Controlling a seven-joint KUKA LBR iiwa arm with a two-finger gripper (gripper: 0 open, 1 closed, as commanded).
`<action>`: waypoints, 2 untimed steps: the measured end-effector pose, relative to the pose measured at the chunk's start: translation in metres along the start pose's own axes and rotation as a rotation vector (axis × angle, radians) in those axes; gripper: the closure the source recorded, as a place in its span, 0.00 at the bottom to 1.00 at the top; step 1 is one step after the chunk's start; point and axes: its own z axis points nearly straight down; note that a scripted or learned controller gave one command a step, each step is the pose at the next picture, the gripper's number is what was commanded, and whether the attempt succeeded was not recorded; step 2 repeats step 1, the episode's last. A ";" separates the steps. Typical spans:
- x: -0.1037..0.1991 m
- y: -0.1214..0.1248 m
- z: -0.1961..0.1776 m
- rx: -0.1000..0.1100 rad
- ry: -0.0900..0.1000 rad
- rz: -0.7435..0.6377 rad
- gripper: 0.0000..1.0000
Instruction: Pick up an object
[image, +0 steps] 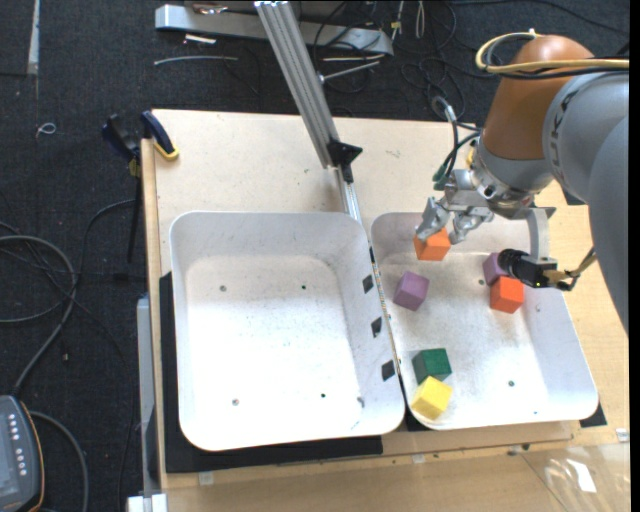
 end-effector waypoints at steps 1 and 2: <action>0.053 -0.024 -0.007 0.004 0.005 -0.011 1.00; 0.053 -0.024 -0.007 0.004 0.005 -0.011 1.00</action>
